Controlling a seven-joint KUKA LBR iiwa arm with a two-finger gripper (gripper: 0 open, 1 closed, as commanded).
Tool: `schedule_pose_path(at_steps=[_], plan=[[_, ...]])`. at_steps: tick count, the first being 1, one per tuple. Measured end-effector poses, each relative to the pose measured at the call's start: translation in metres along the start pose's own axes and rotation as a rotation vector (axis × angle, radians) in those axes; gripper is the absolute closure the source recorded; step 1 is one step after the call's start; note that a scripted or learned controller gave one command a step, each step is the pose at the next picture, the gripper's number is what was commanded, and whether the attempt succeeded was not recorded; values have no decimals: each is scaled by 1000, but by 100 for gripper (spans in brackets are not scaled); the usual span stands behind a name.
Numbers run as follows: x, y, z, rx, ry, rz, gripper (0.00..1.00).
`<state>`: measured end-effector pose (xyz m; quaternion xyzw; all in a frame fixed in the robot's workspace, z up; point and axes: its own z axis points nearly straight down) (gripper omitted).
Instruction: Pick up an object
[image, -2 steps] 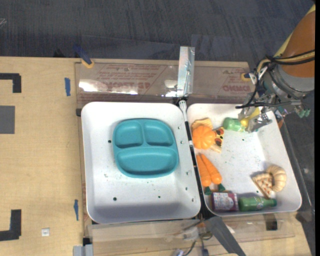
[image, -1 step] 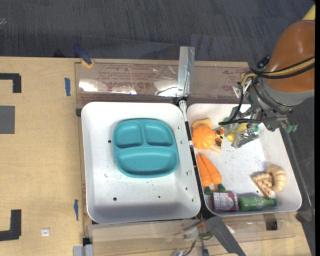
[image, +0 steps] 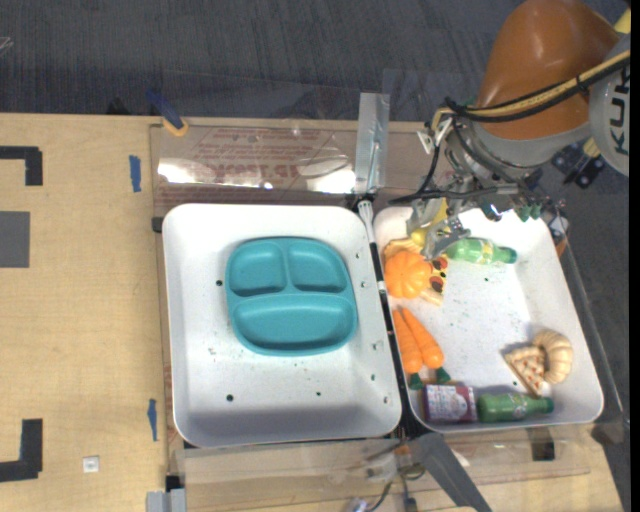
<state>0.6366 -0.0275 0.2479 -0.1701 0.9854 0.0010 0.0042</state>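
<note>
Nearest the front rim of the right bin (image: 580, 330), a dark bottle with a green neck (image: 485, 404) lies on its side along the wall, likely rolled there and stopped. Just behind it a tan, shell-like pastry toy (image: 540, 360) rests on the open floor, well apart from the rest. Along the divider two carrots (image: 420, 342) lie lengthwise, their green tops toward the bottle. The left bin (image: 190, 300) carries a teal divided plate (image: 291, 295) flat in its middle, untouched.

Farther back, an orange pumpkin-like piece (image: 408, 273) sits by the divider, next to some yellow bits and a small green bottle (image: 478, 252). The gripper (image: 443, 225) hangs over this far cluster, which I take to be its target. Cables and the wrist hide its tips, so I cannot tell whether it grasps anything. Everything in the bin appears to be resting on the floor.
</note>
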Motion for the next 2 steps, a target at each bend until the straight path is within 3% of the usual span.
schedule_pose_path(at_steps=[1, 2], plan=[[-4, -42, 22, 3, 0, 110, 100], [-7, -41, 7, 6, -15, 108, 100]])
